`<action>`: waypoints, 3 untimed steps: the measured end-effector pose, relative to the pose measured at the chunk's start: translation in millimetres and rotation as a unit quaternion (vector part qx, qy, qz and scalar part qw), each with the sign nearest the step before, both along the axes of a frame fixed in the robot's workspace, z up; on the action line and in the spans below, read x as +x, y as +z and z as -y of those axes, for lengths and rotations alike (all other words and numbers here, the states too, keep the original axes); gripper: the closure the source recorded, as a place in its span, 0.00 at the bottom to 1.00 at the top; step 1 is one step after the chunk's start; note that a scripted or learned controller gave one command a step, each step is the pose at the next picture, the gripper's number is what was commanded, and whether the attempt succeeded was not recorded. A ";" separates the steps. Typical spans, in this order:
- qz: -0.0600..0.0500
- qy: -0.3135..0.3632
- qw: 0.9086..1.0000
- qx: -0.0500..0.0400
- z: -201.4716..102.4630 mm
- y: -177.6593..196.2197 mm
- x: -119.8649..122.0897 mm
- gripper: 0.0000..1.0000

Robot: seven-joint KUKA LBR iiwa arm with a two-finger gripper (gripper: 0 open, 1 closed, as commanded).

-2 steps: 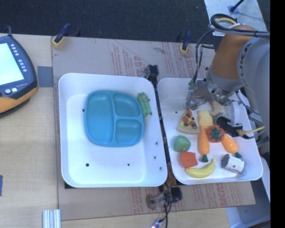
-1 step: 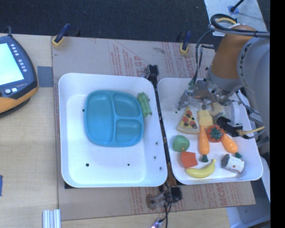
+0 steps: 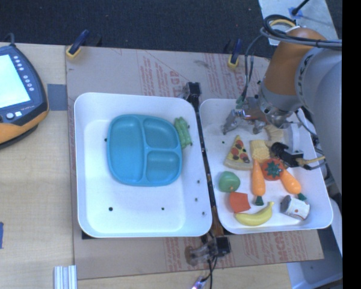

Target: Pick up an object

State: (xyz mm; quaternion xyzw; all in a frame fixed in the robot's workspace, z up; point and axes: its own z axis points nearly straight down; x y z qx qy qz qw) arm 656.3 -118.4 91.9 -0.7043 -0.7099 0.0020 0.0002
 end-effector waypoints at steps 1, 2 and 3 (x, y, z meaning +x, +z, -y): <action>0.001 -0.002 1.000 0.001 30.5 0.4 0.1 0.00; -0.001 -0.001 1.000 0.001 -26.3 -0.1 -1.2 0.00; 0.000 -0.002 1.000 0.001 7.4 0.1 -0.1 0.00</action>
